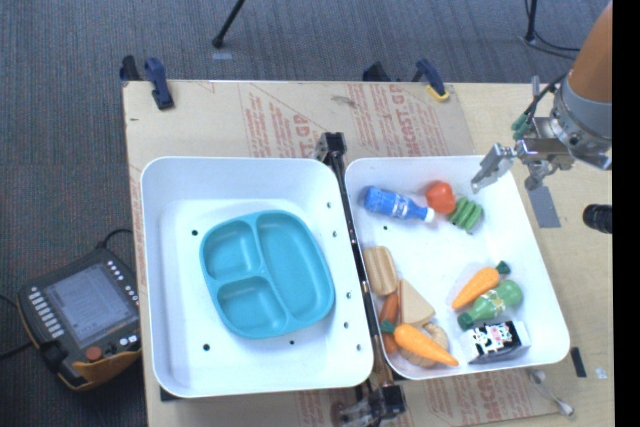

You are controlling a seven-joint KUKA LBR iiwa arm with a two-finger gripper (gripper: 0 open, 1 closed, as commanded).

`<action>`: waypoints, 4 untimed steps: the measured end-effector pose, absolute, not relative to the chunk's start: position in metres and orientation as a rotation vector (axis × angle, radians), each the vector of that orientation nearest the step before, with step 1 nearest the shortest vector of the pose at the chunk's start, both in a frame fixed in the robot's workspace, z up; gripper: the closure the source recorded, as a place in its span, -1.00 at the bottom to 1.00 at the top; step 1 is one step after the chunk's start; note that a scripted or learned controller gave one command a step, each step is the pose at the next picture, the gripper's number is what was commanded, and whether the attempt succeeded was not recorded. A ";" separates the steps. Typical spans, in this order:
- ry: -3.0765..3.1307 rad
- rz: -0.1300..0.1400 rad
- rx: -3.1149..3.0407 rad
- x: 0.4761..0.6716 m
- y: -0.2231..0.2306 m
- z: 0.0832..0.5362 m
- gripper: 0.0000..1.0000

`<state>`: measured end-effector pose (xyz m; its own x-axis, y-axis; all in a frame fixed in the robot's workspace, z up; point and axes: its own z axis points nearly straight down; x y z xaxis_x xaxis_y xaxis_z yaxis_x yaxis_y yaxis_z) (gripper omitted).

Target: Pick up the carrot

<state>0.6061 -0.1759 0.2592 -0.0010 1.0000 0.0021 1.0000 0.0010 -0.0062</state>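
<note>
Left bin: blue divided plate. Right bin: blue bottle, tomato, bread, one carrot at front edge, second carrot beside green bottle. Claw over right bin's far right corner, fingers spread, holding nothing; both carrots well apart from it, nearer us.

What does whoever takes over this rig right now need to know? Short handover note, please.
Gripper: open, holding nothing, above the right bin's far right corner.
Two carrots in the right bin: one beside the green bottle, another at the near edge by the bread slices.
Done: nothing lifted yet.
Left: descend, grasp a carrot, raise it.
The blue plate sits in the left bin.
</note>
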 end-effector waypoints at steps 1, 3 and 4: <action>-2.165 0.005 -2.267 0.537 -0.173 0.085 -1.00; -2.311 0.004 -2.118 0.532 -0.118 0.085 -1.00; -2.302 0.008 -2.119 0.532 -0.119 0.092 1.00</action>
<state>0.5319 -0.1189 0.0924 -0.0824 0.9966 0.0061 0.9965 0.0825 -0.0123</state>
